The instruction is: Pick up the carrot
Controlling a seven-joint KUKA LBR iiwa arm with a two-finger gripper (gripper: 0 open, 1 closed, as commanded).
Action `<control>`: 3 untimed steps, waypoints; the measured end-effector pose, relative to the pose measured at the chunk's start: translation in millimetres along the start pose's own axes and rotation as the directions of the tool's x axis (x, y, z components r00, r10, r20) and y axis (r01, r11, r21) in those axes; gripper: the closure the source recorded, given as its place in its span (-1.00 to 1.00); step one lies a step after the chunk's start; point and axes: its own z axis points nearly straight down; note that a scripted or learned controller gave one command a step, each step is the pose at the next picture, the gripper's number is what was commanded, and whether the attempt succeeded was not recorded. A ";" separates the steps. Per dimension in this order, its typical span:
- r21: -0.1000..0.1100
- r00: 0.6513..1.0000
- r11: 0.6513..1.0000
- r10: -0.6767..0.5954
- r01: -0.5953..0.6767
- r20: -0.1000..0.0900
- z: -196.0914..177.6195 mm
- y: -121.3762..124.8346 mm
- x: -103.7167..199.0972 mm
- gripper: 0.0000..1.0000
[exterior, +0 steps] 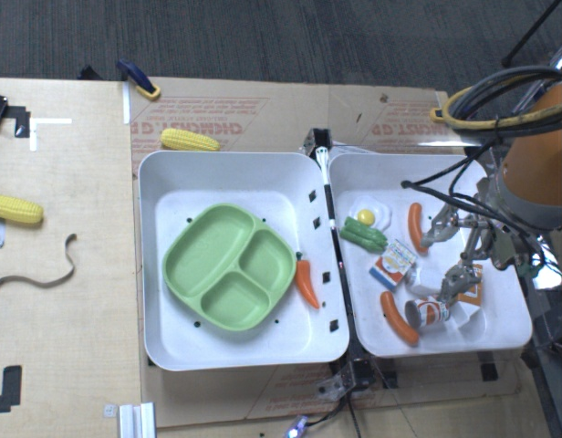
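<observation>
Carrot (306,284) beside green plate (229,266), unlabelled

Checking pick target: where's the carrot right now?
The carrot lies in the left bin, against its right wall, just right of the green divided plate. The gripper hovers over the right bin.

My hand (452,255) hangs over the right bin (509,331), crowded by a can (427,313), two sausages (399,318), a small carton (393,265) and a green vegetable (364,235). The carrot (306,283) lies in the left bin (153,272), squeezed between the green divided plate (229,266) and the bin's right wall. Bare floor opens above and below the plate; the ridge between the bins (333,245) stands between me and it.
</observation>
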 end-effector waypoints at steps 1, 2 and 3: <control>0.003 1.000 1.000 -0.009 0.009 0.020 127.2 15.4 -14.7 -1.00; -0.001 0.984 0.984 0.179 -0.179 0.023 126.1 8.9 -95.8 -1.00; -0.006 0.926 0.926 0.377 -0.377 0.021 126.9 -0.5 -11.1 -1.00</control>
